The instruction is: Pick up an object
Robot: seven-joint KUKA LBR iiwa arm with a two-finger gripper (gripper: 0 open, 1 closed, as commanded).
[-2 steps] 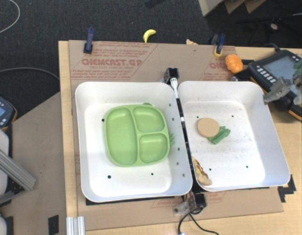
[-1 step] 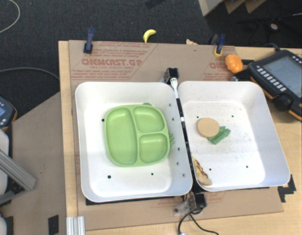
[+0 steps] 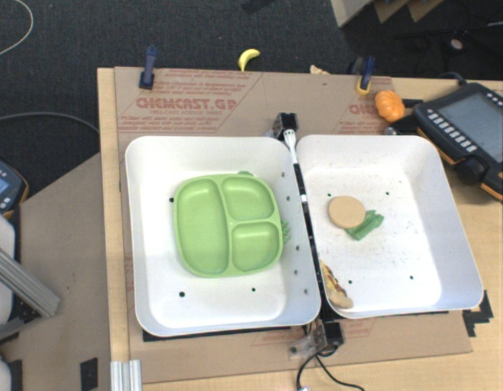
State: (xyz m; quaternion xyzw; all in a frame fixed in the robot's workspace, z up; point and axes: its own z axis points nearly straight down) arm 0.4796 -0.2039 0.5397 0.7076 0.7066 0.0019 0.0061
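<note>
Green tray (image 3: 227, 225), tan disc (image 3: 346, 212)

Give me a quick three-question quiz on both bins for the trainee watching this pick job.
1. True or false: the green divided plate lies in the left bin.
2. Which touches the tan round disc in the right bin: A) a small green piece, B) a blue cup, C) a red ball?
3. How many compartments does the plate have?

Key: 1 true; 2 A; 3 three.
</note>
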